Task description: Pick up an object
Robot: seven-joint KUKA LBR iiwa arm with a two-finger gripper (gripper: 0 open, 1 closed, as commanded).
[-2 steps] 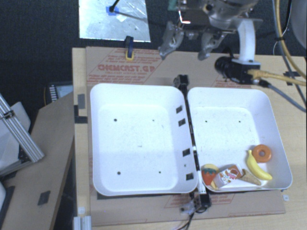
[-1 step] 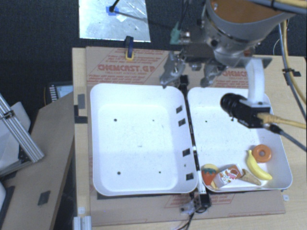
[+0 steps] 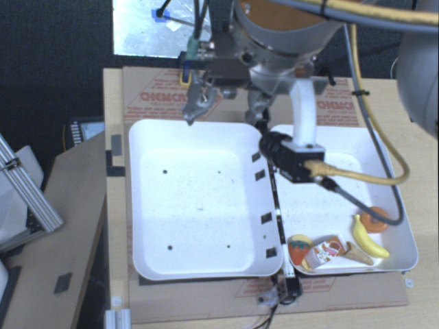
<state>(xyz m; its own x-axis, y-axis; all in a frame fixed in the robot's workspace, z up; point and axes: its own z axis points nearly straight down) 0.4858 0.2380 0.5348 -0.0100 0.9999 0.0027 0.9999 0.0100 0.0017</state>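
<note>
My gripper (image 3: 226, 108) hangs high over the back edge of the bins, close to the camera. Its two fingers (image 3: 196, 105) stand wide apart, open, with nothing between them. In the front corner of the right bin (image 3: 405, 252) lie a yellow banana (image 3: 368, 237), an orange round fruit (image 3: 374, 218), a red-orange tomato-like ball (image 3: 299, 247), a red and white packet (image 3: 324, 251) and a small tan wedge (image 3: 357, 254). All of these lie well below and to the right of the gripper.
The left bin (image 3: 137, 204) shows a bare white floor with a few dark specks. A black box (image 3: 293, 160) with a yellow cable (image 3: 363, 177) hangs from the arm over the divider between the bins. Both bins rest on cardboard (image 3: 151, 91).
</note>
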